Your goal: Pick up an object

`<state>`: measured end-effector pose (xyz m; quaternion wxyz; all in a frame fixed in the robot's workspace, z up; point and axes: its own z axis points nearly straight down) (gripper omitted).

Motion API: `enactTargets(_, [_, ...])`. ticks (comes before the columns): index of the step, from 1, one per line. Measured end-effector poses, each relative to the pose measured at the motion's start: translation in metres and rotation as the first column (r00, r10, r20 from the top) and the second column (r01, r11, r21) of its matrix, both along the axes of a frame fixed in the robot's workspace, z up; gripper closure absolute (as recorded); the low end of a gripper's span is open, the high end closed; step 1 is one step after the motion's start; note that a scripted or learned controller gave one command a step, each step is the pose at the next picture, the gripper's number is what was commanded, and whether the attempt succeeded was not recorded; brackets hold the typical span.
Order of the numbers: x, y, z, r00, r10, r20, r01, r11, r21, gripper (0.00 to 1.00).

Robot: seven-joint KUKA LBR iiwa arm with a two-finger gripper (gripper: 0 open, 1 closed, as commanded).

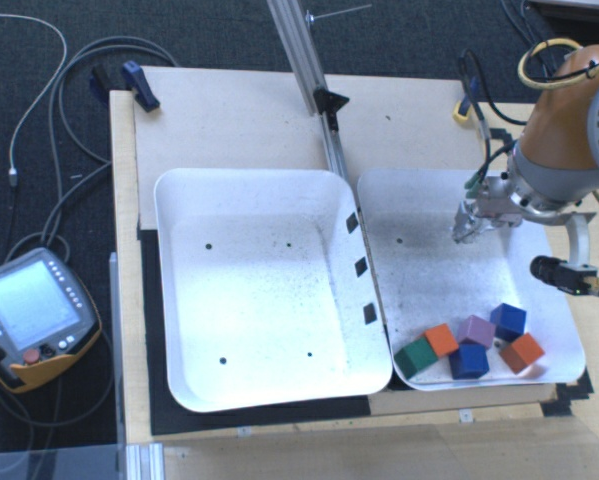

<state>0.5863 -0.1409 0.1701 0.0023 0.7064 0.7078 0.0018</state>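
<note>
A: Camera view, for you at the controls: six small coloured blocks sit clustered in the near corner of the right-hand shallow white bin [539, 298]. They are a green block [415, 356], two orange blocks [441, 340] [522, 351], a pale purple block [477, 330] and two blue blocks [468, 360] [508, 320].

B: And the two-finger gripper [466, 227]?

A: It hangs over the far part of that bin, well apart from the cluster. You will see nothing between its tips; whether they stand wide or narrow I cannot tell. The left-hand white bin [179, 218] lies beside it.
</note>
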Motion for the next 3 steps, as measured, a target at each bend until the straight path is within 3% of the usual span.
enactTargets(1, [0.000,0.000,-0.001,1.000,-0.001,-0.001,0.001,1.000,0.000,0.00])
enactTargets(2, [0.001,0.000,0.011,1.000,0.000,0.003,0.000,1.000,0.000,1.00])
enactTargets(3, [0.020,0.058,0.053,1.000,0.005,0.000,-0.005,1.000,0.002,1.00])
